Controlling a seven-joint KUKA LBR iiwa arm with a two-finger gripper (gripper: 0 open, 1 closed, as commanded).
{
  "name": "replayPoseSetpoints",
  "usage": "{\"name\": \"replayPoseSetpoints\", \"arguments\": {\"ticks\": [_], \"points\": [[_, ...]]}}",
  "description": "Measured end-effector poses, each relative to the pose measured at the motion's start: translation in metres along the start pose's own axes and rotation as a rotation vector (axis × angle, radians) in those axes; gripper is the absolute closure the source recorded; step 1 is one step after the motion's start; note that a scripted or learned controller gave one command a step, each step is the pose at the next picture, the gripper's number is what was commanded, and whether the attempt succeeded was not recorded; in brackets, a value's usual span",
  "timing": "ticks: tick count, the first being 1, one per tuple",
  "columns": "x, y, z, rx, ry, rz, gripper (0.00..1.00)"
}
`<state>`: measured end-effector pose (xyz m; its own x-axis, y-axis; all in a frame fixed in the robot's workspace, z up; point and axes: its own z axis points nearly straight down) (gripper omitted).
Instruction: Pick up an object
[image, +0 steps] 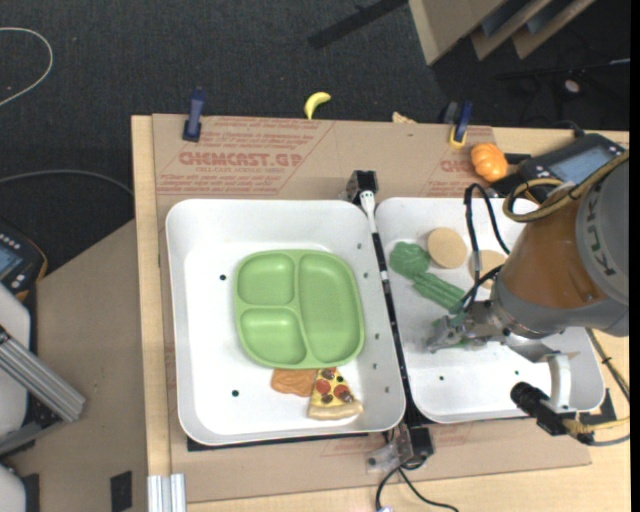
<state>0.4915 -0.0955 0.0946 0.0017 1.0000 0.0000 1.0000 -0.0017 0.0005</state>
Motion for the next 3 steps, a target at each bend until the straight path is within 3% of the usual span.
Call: {"name": "replayPoseSetpoints", "arguments": {"ticks": [1,2,3], "points": [[0.061,0.016,-0.134,-0.014,0.001,-0.011,1.0],[0.109,-0.012,-0.196,-0.007,0.003,-0.009,1.0],[0.204,-0.012,-0.233,-0.004,0.004,-0.013,1.0]]}}
